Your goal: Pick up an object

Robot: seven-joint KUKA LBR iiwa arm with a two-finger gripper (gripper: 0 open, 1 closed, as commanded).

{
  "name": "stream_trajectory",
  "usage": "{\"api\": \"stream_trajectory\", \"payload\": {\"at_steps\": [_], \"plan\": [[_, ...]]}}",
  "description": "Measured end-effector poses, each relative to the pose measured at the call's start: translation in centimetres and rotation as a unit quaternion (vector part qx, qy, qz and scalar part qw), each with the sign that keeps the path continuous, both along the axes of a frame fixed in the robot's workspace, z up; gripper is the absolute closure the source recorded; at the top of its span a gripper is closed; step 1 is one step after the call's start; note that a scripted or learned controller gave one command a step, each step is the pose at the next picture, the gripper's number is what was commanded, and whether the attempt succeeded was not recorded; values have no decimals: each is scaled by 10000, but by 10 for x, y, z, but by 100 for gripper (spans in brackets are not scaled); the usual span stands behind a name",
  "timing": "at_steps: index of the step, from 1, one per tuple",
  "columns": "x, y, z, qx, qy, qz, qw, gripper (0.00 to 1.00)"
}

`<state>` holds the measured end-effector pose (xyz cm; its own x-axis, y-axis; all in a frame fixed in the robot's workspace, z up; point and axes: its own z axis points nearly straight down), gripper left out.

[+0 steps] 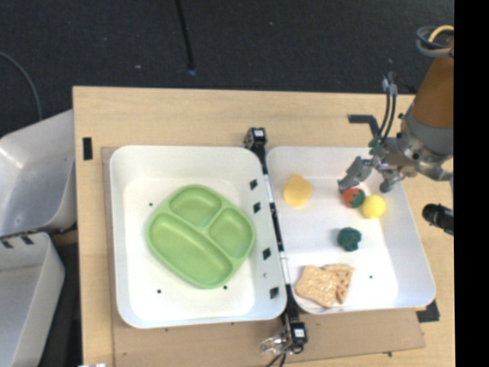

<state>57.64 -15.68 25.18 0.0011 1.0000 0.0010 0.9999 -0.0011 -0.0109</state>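
My gripper (371,179) hangs over the far right part of the right bin (397,281), its two fingers spread open with nothing between them. Just below it lie a small red ball (352,198) and a small yellow ball (374,207), side by side. A yellow lumpy object (297,191) sits to the left, near the bin's left wall. A dark green broccoli-like piece (349,238) lies in the middle of the bin. A tan cracker or toast stack (325,283) rests at the near edge.
The left bin (130,297) holds a green divided plate (200,235). A black-clipped divider (269,228) runs between the bins. White containers (30,182) stand off the bench at the left. The wooden bench (191,113) shows behind the bins.
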Motion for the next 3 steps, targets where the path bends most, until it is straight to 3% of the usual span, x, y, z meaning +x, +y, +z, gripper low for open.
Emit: {"api": "stream_trajectory", "payload": {"at_steps": [1, 3], "plan": [[2, 0, 7, -11, -59, 13, 10000, 0], [0, 2, -95, -12, -39, -1, 10000, 0]]}}
